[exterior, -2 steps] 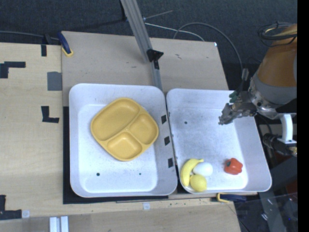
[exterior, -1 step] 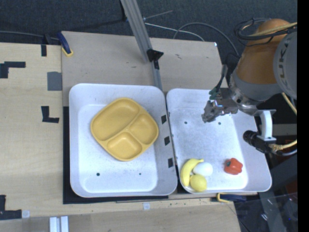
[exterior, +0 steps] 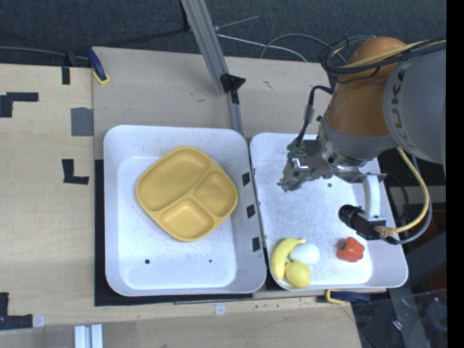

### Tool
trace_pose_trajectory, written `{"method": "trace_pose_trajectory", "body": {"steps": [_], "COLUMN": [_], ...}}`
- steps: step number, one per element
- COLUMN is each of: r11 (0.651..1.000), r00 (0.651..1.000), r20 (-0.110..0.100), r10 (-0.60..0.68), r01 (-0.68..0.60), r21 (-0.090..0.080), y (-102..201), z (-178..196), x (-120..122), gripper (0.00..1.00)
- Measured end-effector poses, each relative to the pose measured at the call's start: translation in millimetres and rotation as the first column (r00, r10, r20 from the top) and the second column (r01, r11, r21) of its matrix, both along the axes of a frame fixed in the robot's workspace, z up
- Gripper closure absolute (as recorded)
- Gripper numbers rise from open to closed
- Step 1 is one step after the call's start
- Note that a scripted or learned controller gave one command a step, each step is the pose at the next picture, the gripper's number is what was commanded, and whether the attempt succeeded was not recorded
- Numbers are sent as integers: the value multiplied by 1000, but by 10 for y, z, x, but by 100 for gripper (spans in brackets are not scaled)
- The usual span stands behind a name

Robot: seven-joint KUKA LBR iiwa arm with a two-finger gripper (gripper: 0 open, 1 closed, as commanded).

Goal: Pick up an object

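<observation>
Yellow divided plate [exterior: 187,193] in the left bin [exterior: 116,216], long axis running far-left to near-right. In the right bin [exterior: 391,270], near edge: banana [exterior: 285,252] curving from near-left up toward far-right, touching a white egg [exterior: 306,254] and a lemon [exterior: 298,273]; red pepper [exterior: 350,249] apart, right. Gripper [exterior: 290,177] over the far-left floor, nothing seen between fingers; spread unclear.

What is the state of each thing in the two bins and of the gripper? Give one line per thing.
yellow divided plate: right way up in the left bin, nothing on it.
banana: lying in the right bin, near corner, against the lemon and egg.
lemon: resting beside the banana.
white egg: resting beside the banana.
red pepper: lying apart.
gripper: over the right bin, holding nothing visible.
</observation>
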State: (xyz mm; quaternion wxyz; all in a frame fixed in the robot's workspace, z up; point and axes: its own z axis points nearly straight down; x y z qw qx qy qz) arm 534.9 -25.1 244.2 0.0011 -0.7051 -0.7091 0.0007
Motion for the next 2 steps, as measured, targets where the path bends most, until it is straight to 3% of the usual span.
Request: {"method": "trace_pose_trajectory", "body": {"steps": [2], "r11": [1000], "r00": [1000], "r20": [-1], "r10": [1], "r01": [-1], "r21": [0], "y": [1068], "z": [-179], "x": [-146], "gripper": [100]}}
